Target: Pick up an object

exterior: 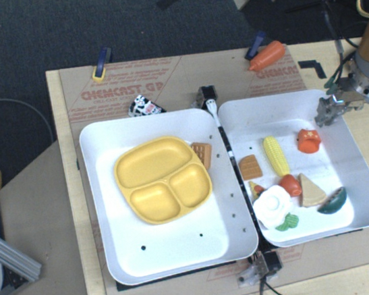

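Observation:
The right bin (358, 218) holds several toy foods: a yellow corn cob (276, 155), a red tomato-like piece (308, 141), a brown cracker (249, 167), a small red piece (289, 184), a tan wedge (310, 190), a dark green slice (332, 202) and a white fried egg with a green bit (273, 207). My gripper (328, 111) hangs at the bin's upper right edge, up and to the right of the red piece, with nothing seen between its fingers.
The left bin (118, 255) holds a yellow divided plate (163, 178) and a brown waffle piece (202, 153) beside it. An orange clamp (266, 55) and a yellow-blue clamp (99, 65) grip the board's far edge. A black-and-white toy (143, 105) lies behind the left bin.

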Controlling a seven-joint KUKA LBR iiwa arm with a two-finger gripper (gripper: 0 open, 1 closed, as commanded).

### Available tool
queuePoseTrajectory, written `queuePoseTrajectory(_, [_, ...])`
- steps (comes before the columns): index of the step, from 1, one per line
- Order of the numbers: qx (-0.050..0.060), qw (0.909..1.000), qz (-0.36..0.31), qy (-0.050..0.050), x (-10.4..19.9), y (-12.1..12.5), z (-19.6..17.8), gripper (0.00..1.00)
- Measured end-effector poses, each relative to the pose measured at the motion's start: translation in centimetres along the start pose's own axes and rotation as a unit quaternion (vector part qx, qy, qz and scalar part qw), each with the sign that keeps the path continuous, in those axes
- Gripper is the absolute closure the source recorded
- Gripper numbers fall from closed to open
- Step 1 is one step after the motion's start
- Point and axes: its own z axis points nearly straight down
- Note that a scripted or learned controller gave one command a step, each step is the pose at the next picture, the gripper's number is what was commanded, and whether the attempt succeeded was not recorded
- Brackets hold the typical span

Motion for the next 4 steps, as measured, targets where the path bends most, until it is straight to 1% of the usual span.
queuePoseTrajectory(1, [0.000, 1.0000, 0.000, 0.000, -0.1, 0.2, -4.2, 1.00])
queuePoseTrajectory(2, [0.005, 1.0000, -0.003, 0.003, 4.8, 0.5, -3.4, 1.00])
queuePoseTrajectory(3, [0.002, 1.0000, -0.003, 0.002, 10.3, 1.3, -4.6, 1.00])
queuePoseTrajectory(4, [0.001, 1.0000, -0.003, 0.002, 15.5, 2.7, -5.4, 1.00])
